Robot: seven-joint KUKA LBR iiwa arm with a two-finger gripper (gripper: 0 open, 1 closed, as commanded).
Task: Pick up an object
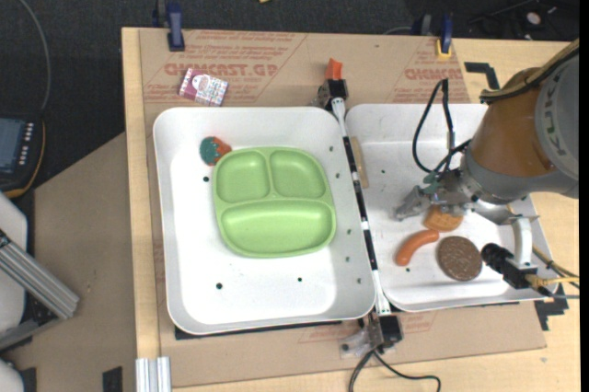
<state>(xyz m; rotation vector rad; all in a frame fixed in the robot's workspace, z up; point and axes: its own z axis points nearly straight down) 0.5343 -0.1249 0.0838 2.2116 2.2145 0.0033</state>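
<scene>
Rt bin (pixel 396 128): end effector (pixel 425 200) touching orange pc (pixel 444 219).

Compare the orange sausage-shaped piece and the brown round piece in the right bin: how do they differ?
The orange sausage is long, thin and slightly curved; the brown disc is round and wide. The sausage is bright orange, the disc dark brown and speckled. The sausage lies nearer the bins' divider, the disc farther toward the arm's side. Both lie flat in the right bin, below the gripper.

Green divided plate (pixel 273 201) smooth matt plastic; white bins (pixel 184 270) glossy plastic; bench (pixel 138 197) matt brown cardboard.
</scene>
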